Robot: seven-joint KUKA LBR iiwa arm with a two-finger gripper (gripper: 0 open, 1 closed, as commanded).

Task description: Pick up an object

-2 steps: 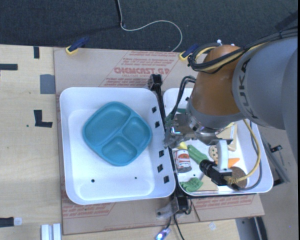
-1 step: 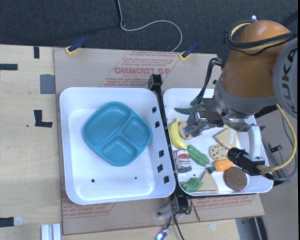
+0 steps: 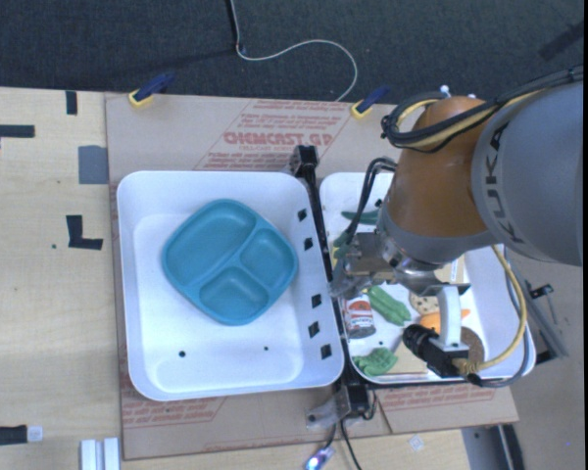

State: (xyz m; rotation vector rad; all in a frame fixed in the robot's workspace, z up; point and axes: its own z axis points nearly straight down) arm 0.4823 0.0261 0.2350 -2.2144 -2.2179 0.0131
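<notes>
Seen from beside the bench, largest first: the grey arm [image 3: 490,184], orange-banded above the wrist, reaches in from the right and covers much of the right bin [image 3: 492,287]. The left bin [image 3: 137,262] lies alongside, the two touching along their inner walls. A blue divided plate [image 3: 230,260] rests flat in the left bin, towards its far half and well apart from the arm.

Smaller items crowd the near part of the right bin: a green pod [image 3: 389,306], a green piece [image 3: 376,362] by the near rim, an orange piece [image 3: 428,319], and a small red-labelled can [image 3: 360,317] close to the inner wall. The gripper [image 3: 358,267] sits low at the inner side of the right bin, just above the can; whether it is released or clenched cannot be told, and nothing can be seen held.

Judged step: descent or positioning for a grasp, the pick not yet made. The can appears the likeliest target. The next move calls for centring on it, clear of the bin wall and the pod beside it, then closing and lifting straight up.
</notes>
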